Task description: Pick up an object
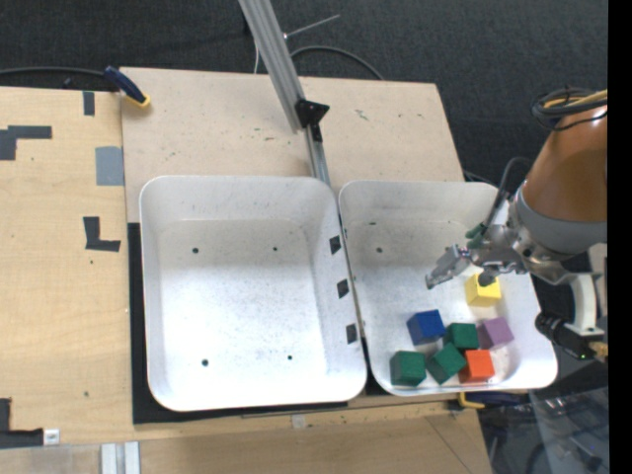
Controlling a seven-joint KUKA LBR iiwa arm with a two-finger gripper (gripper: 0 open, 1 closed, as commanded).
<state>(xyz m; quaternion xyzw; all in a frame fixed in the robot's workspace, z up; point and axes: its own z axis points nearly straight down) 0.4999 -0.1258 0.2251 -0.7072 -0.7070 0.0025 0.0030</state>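
My gripper (460,271) hangs over the right bin (395,215), near its right side, below the grey and orange arm (565,186). A yellow cube (484,290) lies just under and to the right of it. In the bin's near right corner sit a blue cube (426,326), a purple cube (497,332), an orange cube (479,364) and three green cubes (407,367), (446,361), (461,336). Nothing shows held in the gripper.
The left bin (237,294) stands beside the right one, with a raised divider wall between them. A slanted metal rail (281,57) runs from the top down to the bins' shared back edge. A blue and yellow clamp (128,85) lies at the bench's far left.
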